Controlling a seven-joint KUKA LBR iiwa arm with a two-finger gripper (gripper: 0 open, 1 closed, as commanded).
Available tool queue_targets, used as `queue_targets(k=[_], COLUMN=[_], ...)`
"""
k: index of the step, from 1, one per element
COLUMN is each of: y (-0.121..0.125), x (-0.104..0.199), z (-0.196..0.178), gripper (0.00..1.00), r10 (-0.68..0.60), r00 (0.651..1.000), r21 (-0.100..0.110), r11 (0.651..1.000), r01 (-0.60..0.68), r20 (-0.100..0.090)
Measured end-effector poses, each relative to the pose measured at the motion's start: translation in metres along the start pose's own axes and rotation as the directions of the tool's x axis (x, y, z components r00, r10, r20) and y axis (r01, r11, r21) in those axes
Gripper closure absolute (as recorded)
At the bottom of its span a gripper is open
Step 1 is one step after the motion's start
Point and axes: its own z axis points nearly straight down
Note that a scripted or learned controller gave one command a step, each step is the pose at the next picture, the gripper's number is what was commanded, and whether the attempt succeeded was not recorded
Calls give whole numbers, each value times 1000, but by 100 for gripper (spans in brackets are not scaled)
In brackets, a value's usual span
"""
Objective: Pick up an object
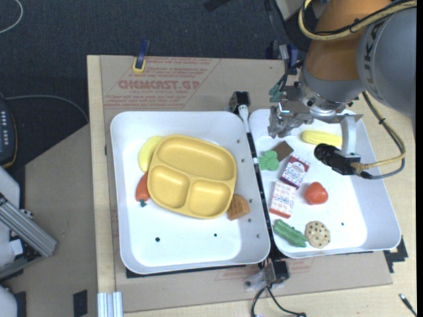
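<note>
While hand (283, 125) hangs low over right bin (377, 223) near brown block (284, 150), finger spread: cannot tell.

Floor: dark grey carpet (132, 12) fills the top of the camera view; thin pale cable loop (10, 8) lies on it at upper left.
Bench top: tan board (172, 78) printed with red lettering, partly legible.
Clamp: blue and yellow clamp (141, 57) on the board's far edge.
Left margin: dark panel (6, 137); below it, silver aluminium extrusion (26, 226) lying at a slant.
Light: even, diffuse; soft shadows.
</note>
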Motion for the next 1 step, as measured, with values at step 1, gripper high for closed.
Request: queue_targets(k=[1], y=[12], x=[49], z=[1], gripper=[100], r10=[0], r00=[1000], r21=[-2], r11=[1000], r01=[0], r20=[0])
